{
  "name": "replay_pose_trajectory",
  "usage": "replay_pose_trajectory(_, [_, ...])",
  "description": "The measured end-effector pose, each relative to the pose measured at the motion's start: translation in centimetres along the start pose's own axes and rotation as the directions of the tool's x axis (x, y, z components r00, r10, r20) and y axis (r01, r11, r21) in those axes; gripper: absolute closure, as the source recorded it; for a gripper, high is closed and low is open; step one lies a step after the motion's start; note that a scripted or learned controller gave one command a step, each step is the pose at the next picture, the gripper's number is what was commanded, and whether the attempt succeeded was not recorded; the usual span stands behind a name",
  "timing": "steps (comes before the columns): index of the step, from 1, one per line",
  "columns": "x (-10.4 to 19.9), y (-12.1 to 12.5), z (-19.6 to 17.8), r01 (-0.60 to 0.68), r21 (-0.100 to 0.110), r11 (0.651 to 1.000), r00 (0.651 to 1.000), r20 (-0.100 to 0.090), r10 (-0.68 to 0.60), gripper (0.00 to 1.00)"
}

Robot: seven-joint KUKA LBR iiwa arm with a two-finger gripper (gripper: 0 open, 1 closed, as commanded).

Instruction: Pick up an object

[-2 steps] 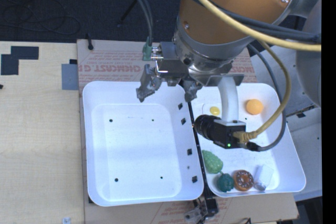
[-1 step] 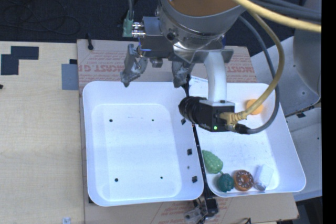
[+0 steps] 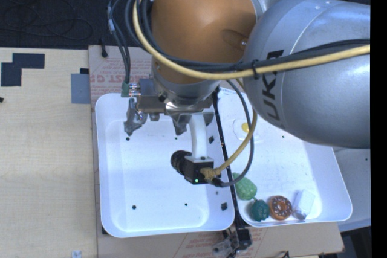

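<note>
My gripper (image 3: 155, 125) hangs over the back part of the left bin (image 3: 151, 196), under the arm's big orange band. Its two fingers (image 3: 130, 124) stand apart, open, with only bare white bin floor between them. The loose objects lie in the right bin (image 3: 329, 181): a light green lump (image 3: 245, 189), a teal ball (image 3: 260, 209), a brown sprinkled donut (image 3: 280, 207) and a white piece (image 3: 304, 202), all at its near edge. A small yellow thing (image 3: 245, 127) shows farther back, partly hidden by cables. All of them are well to the right of the gripper.
A white post with a black device (image 3: 195, 169) hangs from the wrist over the left bin's middle. Cables loop around the arm. The arm's grey body covers much of the right bin. Cardboard and a wooden bench top (image 3: 42, 148) lie to the left.
</note>
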State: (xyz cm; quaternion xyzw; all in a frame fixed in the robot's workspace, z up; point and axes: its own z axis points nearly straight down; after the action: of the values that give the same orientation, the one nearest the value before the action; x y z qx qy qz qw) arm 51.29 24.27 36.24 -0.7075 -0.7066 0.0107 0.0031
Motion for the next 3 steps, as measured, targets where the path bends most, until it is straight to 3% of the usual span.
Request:
replay_pose_trajectory(1, [0.0,-4.0,-8.7,0.004,-0.022,1.000,1.000,-0.013,-0.005,0.00])
replay_pose_trajectory(2, [-0.2,-4.0,-18.0,0.003,-0.024,1.000,1.000,-0.013,-0.003,0.00])
replay_pose_trajectory(3, [-0.1,-4.1,-17.4,0.005,-0.015,1.000,1.000,-0.008,-0.005,0.00])
